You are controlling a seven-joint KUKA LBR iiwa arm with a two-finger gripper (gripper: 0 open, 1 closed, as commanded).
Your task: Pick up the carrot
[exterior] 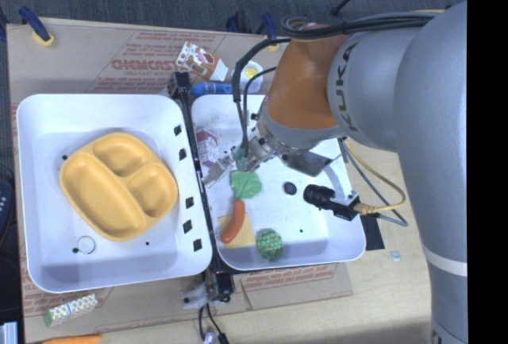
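Note:
The carrot (232, 222) is a small orange stick lying at a slant near the front left of the right bin (345, 243), partly on a yellow wedge (248, 236). My gripper (232, 164) hangs low over the bin's left middle, just above a green leafy piece (246, 185) and a short way behind the carrot. The carrot lies free of the gripper. The grey arm with its orange band (305, 88) covers the bin's back part.
A bumpy green ball (269, 244) sits right of the carrot at the front wall. A red-and-white packet (208, 145) lies by the bin's left wall. The left bin (32, 175) holds a yellow divided plate (119, 183). Clutter sits behind the bins.

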